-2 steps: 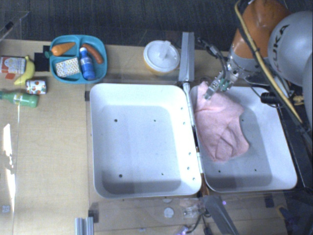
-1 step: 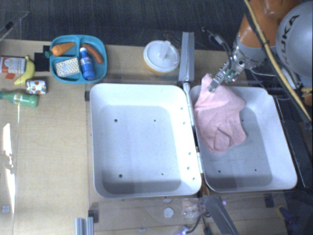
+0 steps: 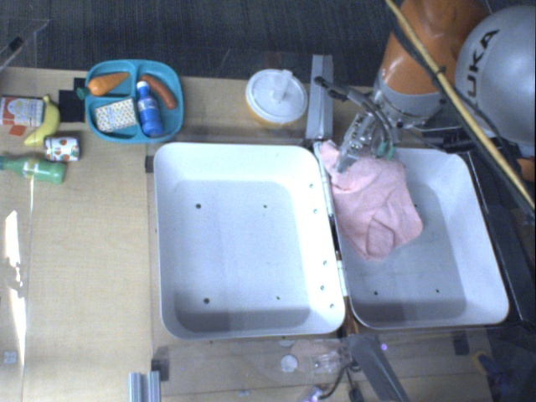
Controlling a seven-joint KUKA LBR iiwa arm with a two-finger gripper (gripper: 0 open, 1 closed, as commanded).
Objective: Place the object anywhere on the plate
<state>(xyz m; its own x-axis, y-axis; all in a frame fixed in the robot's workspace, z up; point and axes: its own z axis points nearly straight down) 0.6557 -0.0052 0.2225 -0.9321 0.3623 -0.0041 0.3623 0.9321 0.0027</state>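
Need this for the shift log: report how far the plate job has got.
Done: nothing looks placed; the blue divided plate outside the bins carries toy food. In hand: the gripper is down at the upper left corner of the pink cloth in the right bin; whether it has gripped it cannot be told. Left: lift the cloth, carry it across and set it on the plate.

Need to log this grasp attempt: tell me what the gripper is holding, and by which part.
The gripper is down at the upper-left corner of the pink cloth in the right bin; whether it actually grips that corner cannot be told.
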